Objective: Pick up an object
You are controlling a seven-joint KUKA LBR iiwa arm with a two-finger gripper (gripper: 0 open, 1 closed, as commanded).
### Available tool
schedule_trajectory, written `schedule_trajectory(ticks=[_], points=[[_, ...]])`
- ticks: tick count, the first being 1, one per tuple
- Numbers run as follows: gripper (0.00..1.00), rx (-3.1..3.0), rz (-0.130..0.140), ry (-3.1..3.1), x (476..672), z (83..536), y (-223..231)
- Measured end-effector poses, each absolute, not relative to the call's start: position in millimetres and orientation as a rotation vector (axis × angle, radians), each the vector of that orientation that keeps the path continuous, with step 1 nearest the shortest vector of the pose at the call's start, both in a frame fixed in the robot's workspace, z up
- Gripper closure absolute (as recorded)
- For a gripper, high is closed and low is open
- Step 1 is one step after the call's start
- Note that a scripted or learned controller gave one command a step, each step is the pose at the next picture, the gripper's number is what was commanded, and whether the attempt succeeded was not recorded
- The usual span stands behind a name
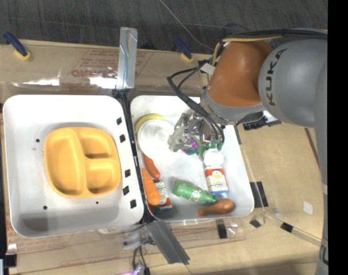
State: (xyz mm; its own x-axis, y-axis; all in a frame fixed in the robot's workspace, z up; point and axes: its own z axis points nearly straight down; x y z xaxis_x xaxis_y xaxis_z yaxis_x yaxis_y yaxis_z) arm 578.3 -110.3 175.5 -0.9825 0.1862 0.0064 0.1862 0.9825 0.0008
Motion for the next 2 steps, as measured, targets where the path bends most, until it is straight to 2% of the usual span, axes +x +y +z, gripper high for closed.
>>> schedule_trajectory(ticks=[1,2], points=[[1.00,-0.477,0.002,-3.112,637.2,247.5,-134.1],[1.00,-0.537,0.000,-3.093,575.9,215.6,-107.9]])
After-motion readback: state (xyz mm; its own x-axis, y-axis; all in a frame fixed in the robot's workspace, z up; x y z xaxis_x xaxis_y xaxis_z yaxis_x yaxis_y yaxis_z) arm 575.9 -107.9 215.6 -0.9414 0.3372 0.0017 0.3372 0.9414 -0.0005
